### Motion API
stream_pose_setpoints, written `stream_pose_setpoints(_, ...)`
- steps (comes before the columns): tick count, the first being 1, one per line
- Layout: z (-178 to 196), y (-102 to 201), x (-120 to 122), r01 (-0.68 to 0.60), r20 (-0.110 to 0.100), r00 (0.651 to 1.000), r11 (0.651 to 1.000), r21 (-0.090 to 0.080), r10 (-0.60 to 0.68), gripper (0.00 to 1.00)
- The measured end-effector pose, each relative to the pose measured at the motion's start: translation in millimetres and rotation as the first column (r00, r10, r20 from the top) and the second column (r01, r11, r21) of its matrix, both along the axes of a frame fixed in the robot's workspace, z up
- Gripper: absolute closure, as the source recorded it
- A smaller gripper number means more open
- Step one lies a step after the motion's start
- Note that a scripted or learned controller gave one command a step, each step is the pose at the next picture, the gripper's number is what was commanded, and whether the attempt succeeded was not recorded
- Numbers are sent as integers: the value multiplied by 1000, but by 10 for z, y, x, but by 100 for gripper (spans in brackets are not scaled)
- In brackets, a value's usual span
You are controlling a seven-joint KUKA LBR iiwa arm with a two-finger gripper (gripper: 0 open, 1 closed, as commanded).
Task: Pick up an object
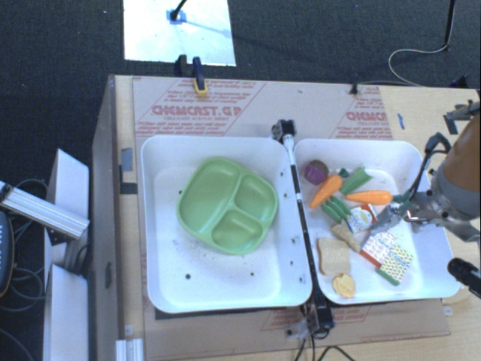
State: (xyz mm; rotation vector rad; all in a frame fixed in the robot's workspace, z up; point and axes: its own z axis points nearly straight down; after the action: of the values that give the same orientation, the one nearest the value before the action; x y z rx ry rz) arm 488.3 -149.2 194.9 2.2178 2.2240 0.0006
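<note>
We see dark carpet (60, 51) far behind the gripper, a pale sheet (176, 21) lying there, and a wooden bench (225, 104) beneath.

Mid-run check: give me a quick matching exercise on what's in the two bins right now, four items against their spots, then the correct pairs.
Items:
1. green divided plate
2. purple onion
3. bread slice
4. gripper

Places:
A. top left corner of the right bin
B. near the front of the right bin, beside the divider
C. middle of the left bin
D. over the right bin's right half, by the patterned packet

Pairs: 1-C, 2-A, 3-B, 4-D
</note>
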Motion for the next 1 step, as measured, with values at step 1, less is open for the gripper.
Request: stream_pose_setpoints(1, -1080, 516, 218, 0, 7, 1000, 1000, 0, 0, 0)
